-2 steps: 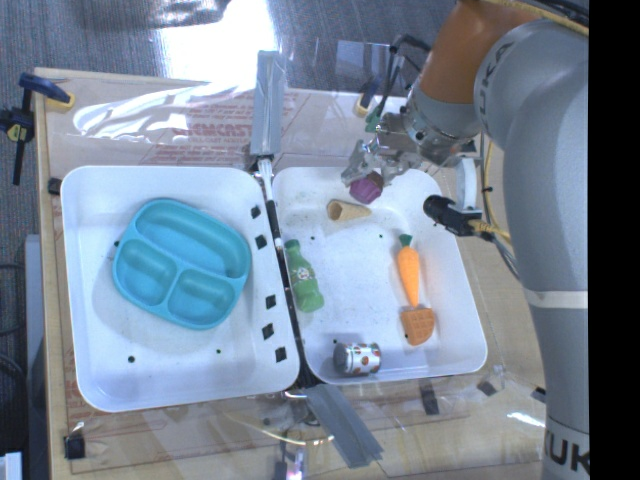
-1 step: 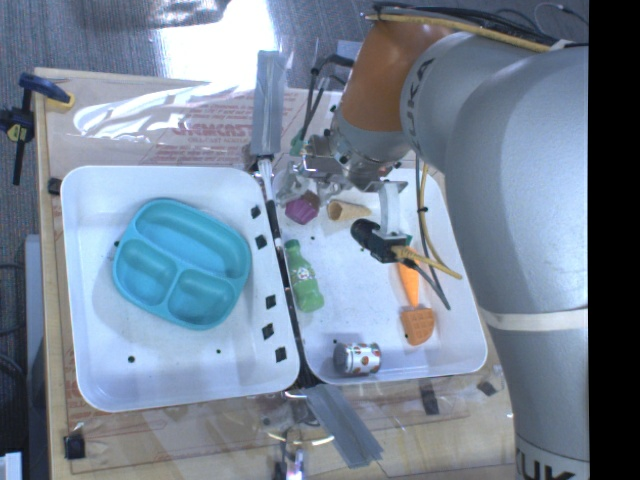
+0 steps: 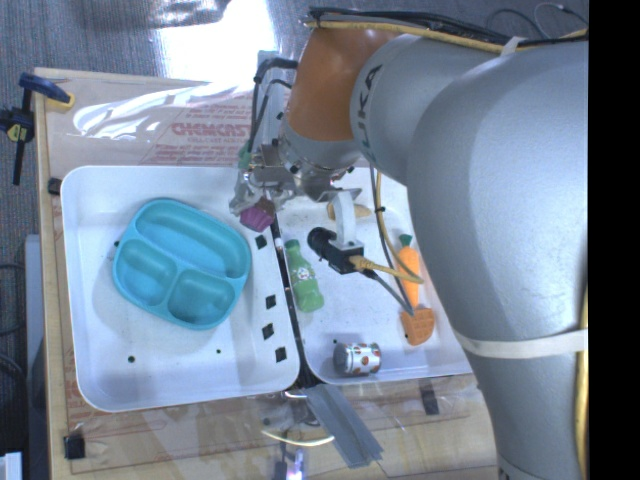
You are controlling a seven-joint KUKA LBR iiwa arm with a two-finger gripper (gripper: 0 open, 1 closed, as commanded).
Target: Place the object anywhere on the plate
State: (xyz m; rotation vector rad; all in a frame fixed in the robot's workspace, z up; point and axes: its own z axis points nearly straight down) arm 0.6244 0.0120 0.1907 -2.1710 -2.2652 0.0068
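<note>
The jaws (image 3: 258, 200) grip a small purple object (image 3: 257, 215) above the ridge between the 2 bins, just off the blue 3-compartment plate (image 3: 182, 262) at its 2 o'clock edge. In the right bin (image 3: 400, 368) lie a green bottle (image 3: 303, 277), a carrot (image 3: 411, 268) and a can (image 3: 357, 358).

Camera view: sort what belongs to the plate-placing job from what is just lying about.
Job:
- blue plate, left bin
- purple object, at the gripper

Lying about, right bin:
- green bottle
- carrot
- small can
- orange piece
</note>
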